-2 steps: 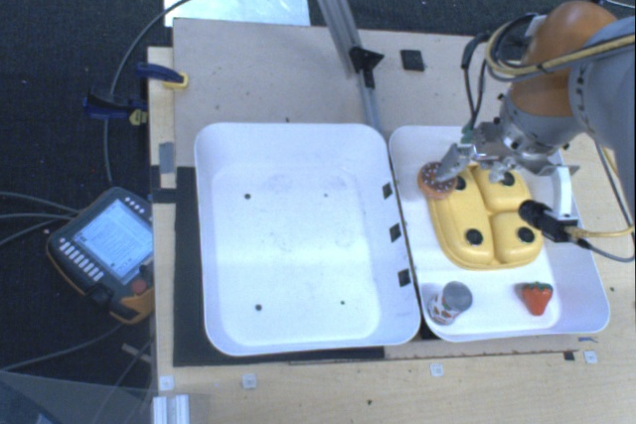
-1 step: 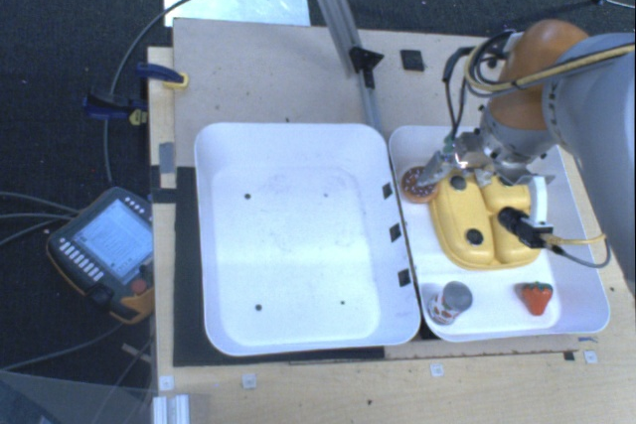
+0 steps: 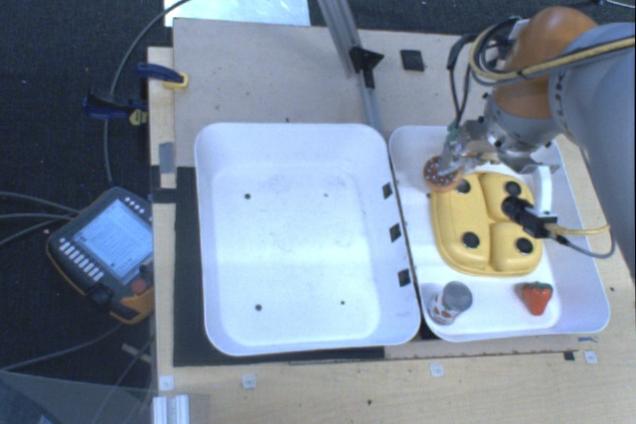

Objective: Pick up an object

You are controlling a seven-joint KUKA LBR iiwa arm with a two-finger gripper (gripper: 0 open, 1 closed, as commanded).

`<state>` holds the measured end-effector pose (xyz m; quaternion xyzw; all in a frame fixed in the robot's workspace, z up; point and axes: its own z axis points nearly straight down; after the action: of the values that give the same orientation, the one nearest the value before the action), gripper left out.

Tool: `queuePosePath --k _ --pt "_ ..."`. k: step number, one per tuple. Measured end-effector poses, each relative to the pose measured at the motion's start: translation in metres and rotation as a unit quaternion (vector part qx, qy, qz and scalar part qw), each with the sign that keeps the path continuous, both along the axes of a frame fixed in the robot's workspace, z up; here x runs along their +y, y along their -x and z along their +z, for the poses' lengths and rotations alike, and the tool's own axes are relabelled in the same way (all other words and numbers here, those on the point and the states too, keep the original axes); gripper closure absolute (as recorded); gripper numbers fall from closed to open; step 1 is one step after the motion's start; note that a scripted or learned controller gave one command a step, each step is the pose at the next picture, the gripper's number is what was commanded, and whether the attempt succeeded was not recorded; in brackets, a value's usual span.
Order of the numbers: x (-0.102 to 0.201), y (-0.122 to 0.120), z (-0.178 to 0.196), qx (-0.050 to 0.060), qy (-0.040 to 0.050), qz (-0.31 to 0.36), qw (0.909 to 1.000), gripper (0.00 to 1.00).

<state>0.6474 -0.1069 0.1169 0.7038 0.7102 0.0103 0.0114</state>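
Doughnut (image 3: 438,173), a small brown ring with sprinkles, lies in the right bin (image 3: 586,308) against the yellow tray's (image 3: 484,225) upper left corner. Directly over it hangs the pincer (image 3: 456,154); whether it grips, I cannot tell. A clean grasp means straddling the ring, clear of the tray. Strawberry (image 3: 537,297) and can (image 3: 449,301) sit well apart.

A large yellow moulded piece (image 3: 484,228) with dark round spots lies flat in the right bin (image 3: 586,298). A small round brownish object (image 3: 439,173) sits at its far left corner. Near the front wall, a small can (image 3: 448,302) lies tipped and a red strawberry (image 3: 537,297) rests.
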Motion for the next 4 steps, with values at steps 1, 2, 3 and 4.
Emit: queuePosePath --k 1,2,3,4 --pt "0.004 -0.003 0.065 0.010 -0.0002 -0.001 0.9999 1.00" --pt "0.005 -0.005 0.102 0.012 -0.0006 -0.001 0.9999 1.00" --pt "0.045 0.024 0.096 0.015 -0.0013 0.000 0.9999 1.00" --pt "0.087 0.058 0.100 0.016 -0.0017 0.000 0.9999 1.00"
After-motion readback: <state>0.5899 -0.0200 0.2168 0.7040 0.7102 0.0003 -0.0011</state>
